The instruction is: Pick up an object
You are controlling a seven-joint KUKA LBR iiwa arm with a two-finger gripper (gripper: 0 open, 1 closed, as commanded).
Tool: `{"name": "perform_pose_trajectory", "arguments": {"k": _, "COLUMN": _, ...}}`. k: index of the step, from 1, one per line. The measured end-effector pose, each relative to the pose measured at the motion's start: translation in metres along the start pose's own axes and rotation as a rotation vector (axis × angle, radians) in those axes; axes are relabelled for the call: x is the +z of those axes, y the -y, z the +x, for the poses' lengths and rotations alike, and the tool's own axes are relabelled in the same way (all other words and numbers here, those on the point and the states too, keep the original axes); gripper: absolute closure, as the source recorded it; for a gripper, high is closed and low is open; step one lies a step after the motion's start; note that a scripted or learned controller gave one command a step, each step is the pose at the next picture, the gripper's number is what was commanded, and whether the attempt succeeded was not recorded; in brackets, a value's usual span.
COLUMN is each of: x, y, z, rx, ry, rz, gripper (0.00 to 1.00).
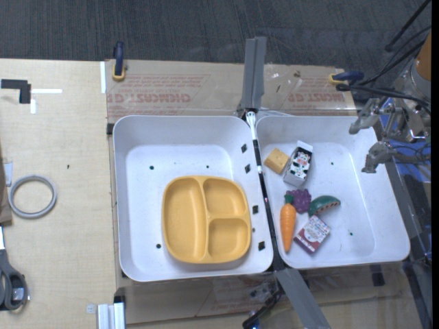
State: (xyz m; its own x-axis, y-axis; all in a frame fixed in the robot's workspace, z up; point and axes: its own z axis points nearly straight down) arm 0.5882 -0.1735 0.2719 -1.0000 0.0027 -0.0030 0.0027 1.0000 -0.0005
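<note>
The right bin (363, 242) holds several toy foods: a yellow cheese block (277, 160), a cow-print milk carton (298, 164), purple grapes (298, 199), an orange carrot (288, 226), a watermelon slice (324, 204) and a small red box (312, 235). My gripper (365, 144) hangs over the bin's upper right corner, well to the right of the carton. Its fingers stand open with nothing between them.
A yellow divided plate (206, 218) lies in the left bin (137, 184). A grey divider (254, 74) runs between the bins at the back. A tape roll (31, 196) and scissors (10, 286) rest on the bench at the left.
</note>
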Motion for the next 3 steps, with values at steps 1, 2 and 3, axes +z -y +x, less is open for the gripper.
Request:
{"name": "perform_pose_trajectory", "arguments": {"k": 1, "x": 0.171, "y": -0.011, "z": -0.037, "rx": 0.121, "ry": 0.0, "rz": 0.0, "gripper": 0.0}}
{"name": "perform_pose_trajectory", "arguments": {"k": 2, "x": 0.179, "y": -0.03, "z": -0.066, "rx": 0.554, "ry": 0.001, "rz": 0.001, "gripper": 0.0}}
{"name": "perform_pose_trajectory", "arguments": {"k": 3, "x": 0.18, "y": -0.058, "z": 0.041, "rx": 0.707, "ry": -0.002, "rz": 0.002, "gripper": 0.0}}
